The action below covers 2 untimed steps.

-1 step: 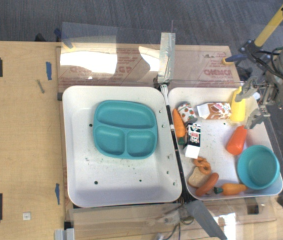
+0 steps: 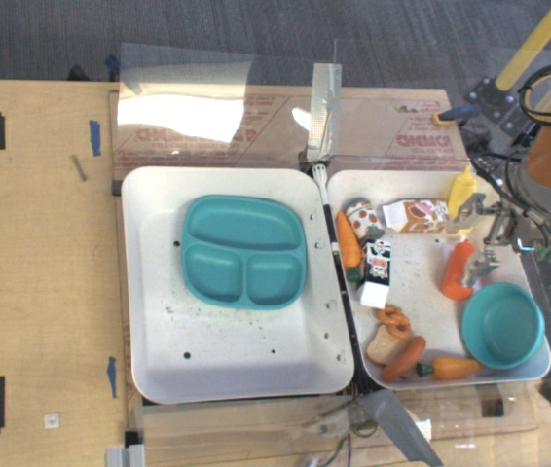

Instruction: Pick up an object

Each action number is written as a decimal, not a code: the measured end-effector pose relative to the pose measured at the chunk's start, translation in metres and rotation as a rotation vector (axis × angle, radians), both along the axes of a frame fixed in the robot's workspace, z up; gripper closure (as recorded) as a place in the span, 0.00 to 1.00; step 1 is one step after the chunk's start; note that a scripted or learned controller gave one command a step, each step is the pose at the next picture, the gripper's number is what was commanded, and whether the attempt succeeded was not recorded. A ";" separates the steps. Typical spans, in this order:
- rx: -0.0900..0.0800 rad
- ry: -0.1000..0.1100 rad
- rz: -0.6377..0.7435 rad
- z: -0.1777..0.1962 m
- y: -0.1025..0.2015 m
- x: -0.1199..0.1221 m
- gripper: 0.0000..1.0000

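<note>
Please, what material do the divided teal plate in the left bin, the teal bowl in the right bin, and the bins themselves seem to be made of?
Divided teal plate: probably moulded plastic, matte, with an even colour and soft rounded ridges between its compartments.
Teal bowl: likely the same plastic; smooth, uniform, with only a faint sheen.
Left bin and right bin: seemingly thin formed white plastic, semi-gloss, with rounded corners and scuffed, speckled floors; painted metal cannot be excluded.
</note>
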State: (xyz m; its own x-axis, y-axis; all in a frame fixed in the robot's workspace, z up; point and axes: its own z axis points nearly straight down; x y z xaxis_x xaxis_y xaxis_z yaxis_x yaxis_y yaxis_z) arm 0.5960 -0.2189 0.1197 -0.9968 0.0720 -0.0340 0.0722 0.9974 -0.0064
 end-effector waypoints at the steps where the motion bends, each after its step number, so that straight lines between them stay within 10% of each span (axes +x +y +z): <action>1: -0.008 -0.021 -0.044 -0.006 0.009 -0.022 0.00; 2: 0.010 0.022 -0.166 -0.031 0.013 -0.052 0.00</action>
